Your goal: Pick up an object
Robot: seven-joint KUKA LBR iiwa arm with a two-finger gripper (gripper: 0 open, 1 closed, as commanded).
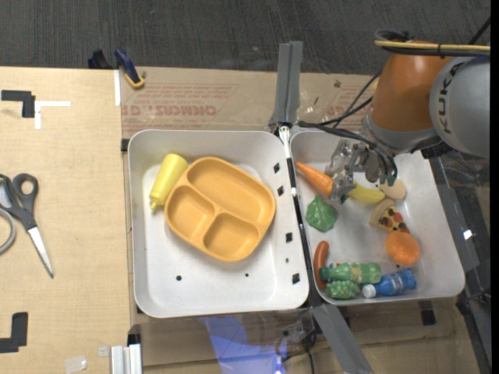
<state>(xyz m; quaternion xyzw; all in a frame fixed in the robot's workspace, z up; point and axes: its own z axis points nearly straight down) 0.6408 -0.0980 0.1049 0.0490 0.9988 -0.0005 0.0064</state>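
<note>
Where the pale wooden surface [62, 287] begins on the left, a pair of grey-handled metal scissors [27, 213] lies flat, well apart from the bins. Next comes the left shallow white plastic bin [148, 287], which holds a yellow plastic squeeze bottle [165, 179] lying tilted near its upper left corner, touching the edge of an orange three-compartment plastic plate [222, 207] that sits in the middle of that bin. A grey metal bar [287, 84] stands at the seam between the bins. Further right, the second shallow white plastic bin [444, 279] carries the toys: an orange plastic carrot [313, 178] near its upper left, a green leafy plastic vegetable [321, 213] just below it, a small red plastic chilli [321, 254], a green plastic corn-like piece [349, 273] and a blue-and-white plastic bottle [394, 284] along the near wall, a round orange plastic fruit [402, 248], a slice of toy pizza [388, 220] and a yellow plastic banana [368, 195]. The grey end effector [343, 187] hangs low over that bin, its tips between the carrot and the banana; whether it is clenched or released I cannot tell, and nothing is visibly held. Behind it rises the grey arm with its orange band [401, 92]
</note>
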